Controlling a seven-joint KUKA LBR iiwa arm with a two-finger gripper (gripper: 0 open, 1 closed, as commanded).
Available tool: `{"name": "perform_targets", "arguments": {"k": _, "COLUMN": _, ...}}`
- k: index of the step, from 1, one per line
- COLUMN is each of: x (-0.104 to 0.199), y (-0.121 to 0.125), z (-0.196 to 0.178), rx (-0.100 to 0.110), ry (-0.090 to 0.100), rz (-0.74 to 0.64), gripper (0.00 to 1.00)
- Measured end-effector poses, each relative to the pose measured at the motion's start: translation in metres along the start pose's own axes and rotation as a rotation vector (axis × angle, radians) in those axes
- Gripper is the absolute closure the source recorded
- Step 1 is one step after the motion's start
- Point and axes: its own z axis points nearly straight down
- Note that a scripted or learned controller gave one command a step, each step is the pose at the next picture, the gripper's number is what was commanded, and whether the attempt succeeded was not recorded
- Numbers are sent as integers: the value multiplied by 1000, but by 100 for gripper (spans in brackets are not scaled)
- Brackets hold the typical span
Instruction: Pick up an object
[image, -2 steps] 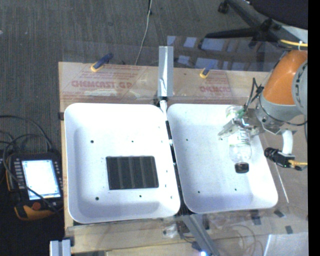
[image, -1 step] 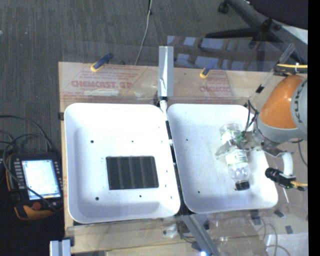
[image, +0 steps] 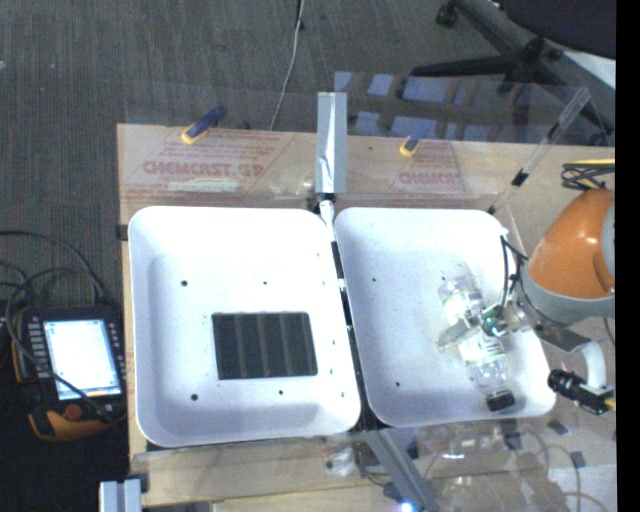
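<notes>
The surface (image: 200, 165) carries two white bins: the left bin (image: 160, 300) holds a dark ribbed panel (image: 264, 345), the right bin (image: 400, 270) a clear plastic bottle (image: 478, 345) near its right wall. The gripper (image: 488, 322) sits directly over the bottle (finger state cannot be determined). The bottle is probably light, thin-walled and slippery; grasp across its mid-body.

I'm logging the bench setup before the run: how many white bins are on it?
2. The left bin holds a dark ribbed rectangular pad. The right bin sits beside it, with the gripper low over a clear plastic bottle.
</notes>
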Motion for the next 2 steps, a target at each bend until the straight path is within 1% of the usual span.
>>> {"name": "perform_targets", "arguments": {"k": 1, "x": -16, "y": 58, "z": 1, "rx": 8, "ry": 19, "rz": 159, "gripper": 0}}
{"name": "perform_targets", "arguments": {"k": 2, "x": -2, "y": -8, "z": -2, "rx": -10, "ry": 8, "rz": 105, "gripper": 0}}
